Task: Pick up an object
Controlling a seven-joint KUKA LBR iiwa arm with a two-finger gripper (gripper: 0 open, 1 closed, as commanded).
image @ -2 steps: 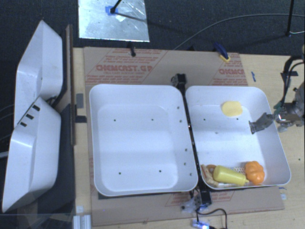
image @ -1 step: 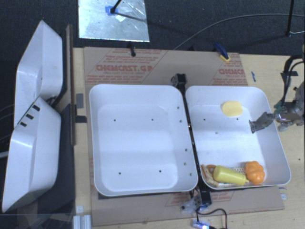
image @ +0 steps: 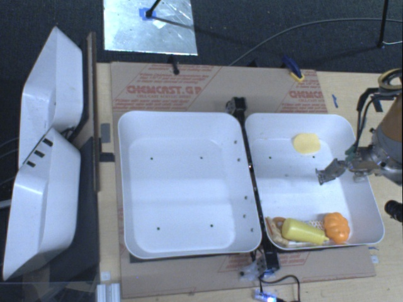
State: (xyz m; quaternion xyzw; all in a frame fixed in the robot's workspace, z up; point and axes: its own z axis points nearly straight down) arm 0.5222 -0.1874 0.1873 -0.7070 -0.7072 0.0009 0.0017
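My gripper hangs over the right part of the right bin, reaching in from the right edge of the view. A flat, round, pale yellow object lies at the back of that bin, up and to the left of the gripper and apart from it. Along the bin's front wall lie a yellow bottle-shaped object and an orange, pumpkin-like object, side by side. A tan, striped piece pokes out at the yellow object's left end. Nothing shows in the gripper.
The left bin stands beside the right one, with a black divider between them. Both rest on a cardboard sheet. White bins lean at the far left. Cables run behind the bench.
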